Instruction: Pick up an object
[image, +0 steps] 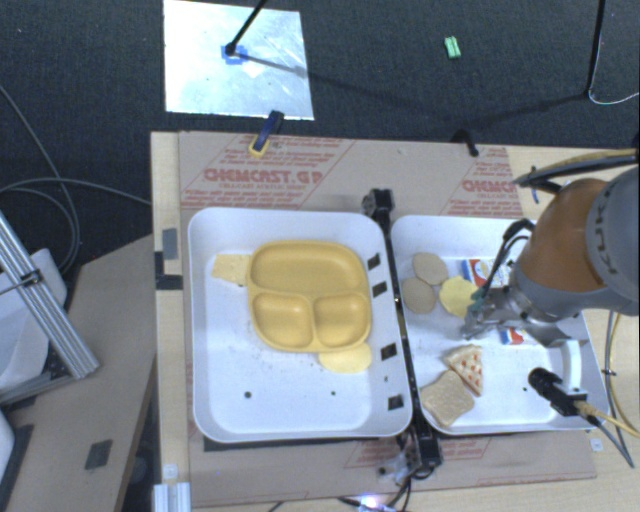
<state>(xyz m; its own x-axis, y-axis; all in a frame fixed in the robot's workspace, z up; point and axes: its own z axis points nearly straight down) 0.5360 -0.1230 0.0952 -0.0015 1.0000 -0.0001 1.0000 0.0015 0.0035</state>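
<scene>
Several food pieces lie in the right bin (580, 415): two tan rounds (425, 282), a yellow disc (458, 294) beside them, a pizza slice (467, 367) and a toast slice (448, 400) nearer the front. The gripper (487, 318) sits low just right of the disc and above the pizza slice; whether its fingers are apart or closed cannot be told, and nothing shows between them. It looks like the approach step, with no object lifted yet. Next it needs a clean descent onto one piece, probably the disc. The rounds crowd that disc. The left bin (215, 400) holds a yellow tray (305, 295).
</scene>
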